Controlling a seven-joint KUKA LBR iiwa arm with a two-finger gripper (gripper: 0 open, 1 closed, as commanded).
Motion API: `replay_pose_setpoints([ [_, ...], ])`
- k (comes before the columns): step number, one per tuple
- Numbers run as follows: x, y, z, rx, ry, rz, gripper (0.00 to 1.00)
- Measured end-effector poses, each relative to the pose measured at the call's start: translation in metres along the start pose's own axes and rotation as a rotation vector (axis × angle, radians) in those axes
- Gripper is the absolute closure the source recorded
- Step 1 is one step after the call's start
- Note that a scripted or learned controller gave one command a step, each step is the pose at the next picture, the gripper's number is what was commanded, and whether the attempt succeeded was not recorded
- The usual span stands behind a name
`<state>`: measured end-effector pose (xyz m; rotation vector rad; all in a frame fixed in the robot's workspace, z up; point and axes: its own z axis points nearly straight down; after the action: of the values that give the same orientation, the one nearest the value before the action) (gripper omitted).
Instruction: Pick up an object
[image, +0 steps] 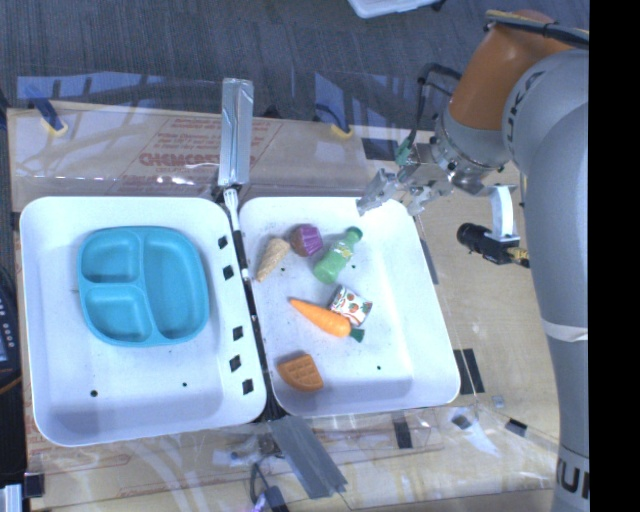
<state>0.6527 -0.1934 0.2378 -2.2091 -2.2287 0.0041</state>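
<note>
six toys (322, 285) in right bin (425, 350), one blue tray (142, 285).

Two bins sit side by side on the counter (470, 300). The left bin (50, 390) holds a divided plate (143, 285) toward its far half. In the right bin (425, 350), a cone (270, 258), a small round toy (306, 240) and a bottle (337, 256) lie in a row along the far part, left to right. Nearer the middle, a carrot (320, 317) touches a small carton (351, 306) on its right. A bread piece (300, 372) lies near the front wall. The pincer (392, 192) hangs above the right bin's far right corner.
</note>
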Motion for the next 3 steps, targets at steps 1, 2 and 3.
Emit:
replay_pose_setpoints([
  [1, 0.002, -0.054, 0.146, -0.003, 0.0, -0.176, 0.0],
  [2, 0.015, -0.103, 0.147, -0.002, 0.0, -0.273, 0.0],
  [3, 0.062, -0.164, 0.146, -0.006, -0.002, -0.328, 0.0],
])
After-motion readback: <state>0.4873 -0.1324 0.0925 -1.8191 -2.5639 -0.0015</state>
